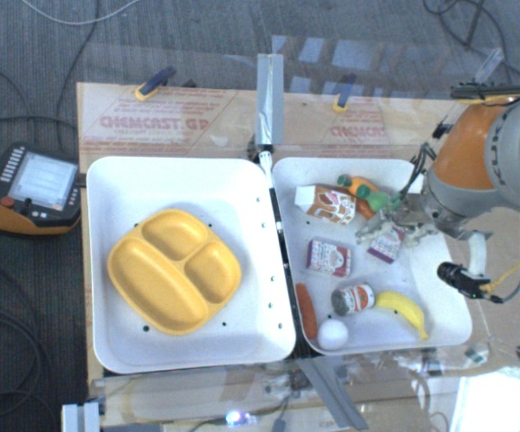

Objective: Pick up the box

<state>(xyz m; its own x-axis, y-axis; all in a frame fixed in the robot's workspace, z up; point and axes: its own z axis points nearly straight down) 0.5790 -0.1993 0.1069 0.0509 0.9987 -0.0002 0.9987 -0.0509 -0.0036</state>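
From the yellow divided plate (pixel 174 269) in the left bin, look right to the box (pixel 331 204), a light, crushable carton lying far-left in the right bin (pixel 449 327): take its long sides, though you cannot tell the gripper's (pixel 388 230) state.

The gripper (pixel 390 229) is a blur of grey metal low in the right bin (pixel 372 167); its fingers merge with the clutter, so whether anything sits between them cannot be told. A small purple-and-white packet (pixel 387 244) lies right at the jaws, partly covered by them, its print unreadable. Just beyond the jaws, a carrot (pixel 359 187) with a green top is half hidden behind a carton (pixel 327 203). The arm (pixel 480 165) behind the jaws is cut off by the right edge. The label on the can (pixel 354 299), nearer than the jaws, is too small to read.
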